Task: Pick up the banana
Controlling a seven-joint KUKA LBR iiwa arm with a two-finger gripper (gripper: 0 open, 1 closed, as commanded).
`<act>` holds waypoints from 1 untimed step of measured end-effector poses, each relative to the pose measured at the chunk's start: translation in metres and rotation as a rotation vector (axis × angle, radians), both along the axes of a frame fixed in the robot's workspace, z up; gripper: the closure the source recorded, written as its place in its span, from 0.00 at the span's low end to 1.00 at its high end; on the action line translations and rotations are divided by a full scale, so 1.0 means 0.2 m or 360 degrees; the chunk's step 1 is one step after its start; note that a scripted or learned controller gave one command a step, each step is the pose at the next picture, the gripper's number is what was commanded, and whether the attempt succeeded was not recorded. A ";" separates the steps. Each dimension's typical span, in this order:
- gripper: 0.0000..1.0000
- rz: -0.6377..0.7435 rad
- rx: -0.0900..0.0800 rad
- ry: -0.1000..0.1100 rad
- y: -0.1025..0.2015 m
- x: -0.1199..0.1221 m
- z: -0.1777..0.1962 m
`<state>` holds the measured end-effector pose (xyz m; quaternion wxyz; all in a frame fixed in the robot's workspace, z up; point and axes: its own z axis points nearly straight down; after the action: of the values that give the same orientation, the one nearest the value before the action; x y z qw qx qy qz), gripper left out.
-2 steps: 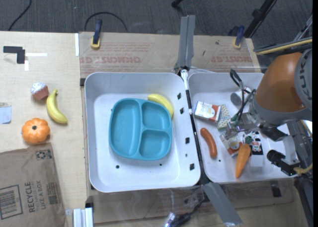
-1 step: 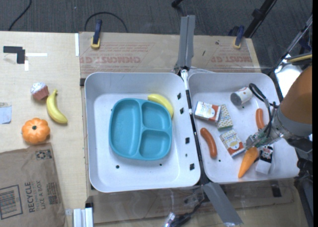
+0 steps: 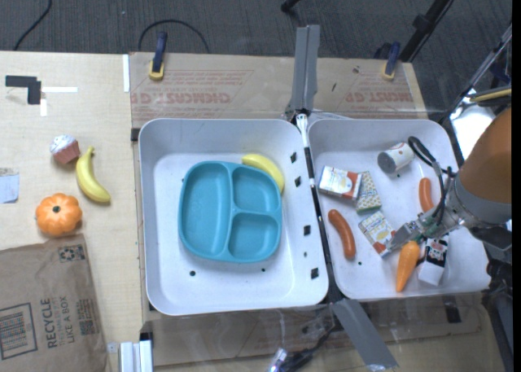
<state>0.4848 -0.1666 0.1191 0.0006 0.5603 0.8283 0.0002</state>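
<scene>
My end effector (image 3: 407, 236) sits low in the right bin (image 3: 358, 285), among clutter: the carrot (image 3: 404, 264) just below it, a small packet (image 3: 376, 229) touching or just beside it, a sausage (image 3: 343, 234) nearer the divider. How far it is open I cannot tell, and nothing is seen between its tips. The banana (image 3: 267, 170) lies in the left bin (image 3: 163, 224), at the upper right edge of the blue divided plate (image 3: 230, 212), seemingly resting against its rim. To do this step well, I judge I should lift clear of the clutter, cross the divider, and close across the banana's narrow width, away from the plate rim. A second banana (image 3: 90, 177) lies far off on the desk (image 3: 81, 102).
</scene>
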 end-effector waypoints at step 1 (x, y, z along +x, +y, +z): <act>0.00 0.0816 -0.0002 -0.0003 -0.13 -0.03 0.18</act>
<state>0.4788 -0.1917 0.1547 0.0016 0.3320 0.9433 0.0004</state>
